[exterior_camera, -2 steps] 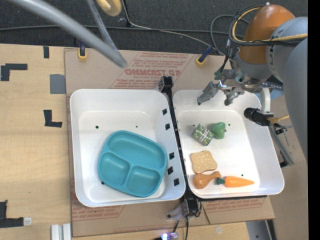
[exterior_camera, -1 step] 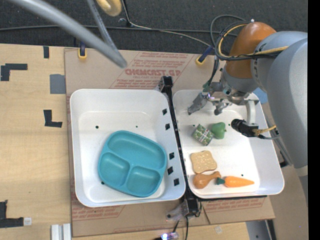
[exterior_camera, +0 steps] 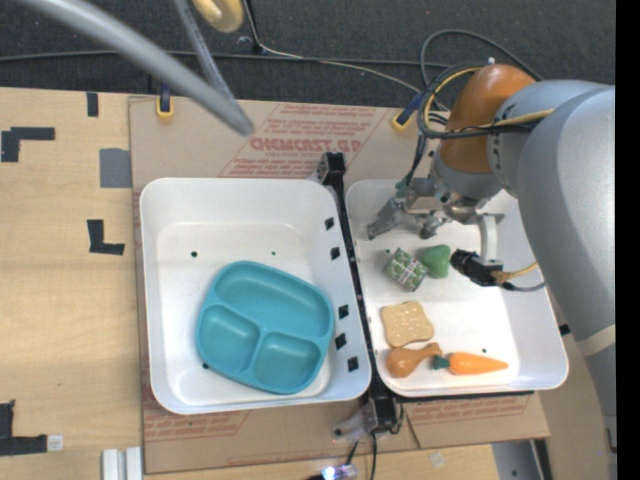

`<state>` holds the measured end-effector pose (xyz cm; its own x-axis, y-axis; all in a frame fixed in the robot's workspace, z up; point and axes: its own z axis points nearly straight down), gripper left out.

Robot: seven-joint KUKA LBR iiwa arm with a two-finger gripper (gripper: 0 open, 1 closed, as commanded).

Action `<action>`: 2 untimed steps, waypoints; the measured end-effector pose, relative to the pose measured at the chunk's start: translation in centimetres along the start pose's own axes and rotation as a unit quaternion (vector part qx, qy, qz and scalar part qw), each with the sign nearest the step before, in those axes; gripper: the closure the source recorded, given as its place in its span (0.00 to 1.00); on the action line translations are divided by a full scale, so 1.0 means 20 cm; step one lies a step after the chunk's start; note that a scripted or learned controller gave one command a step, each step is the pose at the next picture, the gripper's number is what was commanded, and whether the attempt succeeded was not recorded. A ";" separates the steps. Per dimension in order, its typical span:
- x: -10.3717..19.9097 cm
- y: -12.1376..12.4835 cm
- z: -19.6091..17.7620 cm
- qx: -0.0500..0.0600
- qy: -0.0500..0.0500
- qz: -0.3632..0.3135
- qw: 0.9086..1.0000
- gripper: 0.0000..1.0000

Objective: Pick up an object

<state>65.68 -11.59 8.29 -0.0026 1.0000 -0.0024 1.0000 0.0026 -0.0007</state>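
Just below end effector (exterior_camera: 408,223): green toy (exterior_camera: 436,260), apart.

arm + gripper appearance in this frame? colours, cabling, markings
The arm is smooth light grey with an orange band above the wrist. The gripper is grey metal. Yellow, blue and black cables loop at the wrist, with a black connector alongside. No readable markings.

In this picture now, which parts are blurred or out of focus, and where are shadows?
Camera view: the grey bar across the top left is soft and out of focus; the turquoise divided plastic tray and toy orange carrot are sharp; soft shadow lies under the arm in the right white bin.
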 end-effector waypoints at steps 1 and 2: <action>0.00 0.00 -0.06 -0.001 0.000 0.000 1.000 1.00; 0.01 0.02 -0.28 -0.002 0.001 0.001 1.000 1.00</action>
<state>66.15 -11.34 13.81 -0.0014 1.0000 0.0000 1.0000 0.0014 0.0024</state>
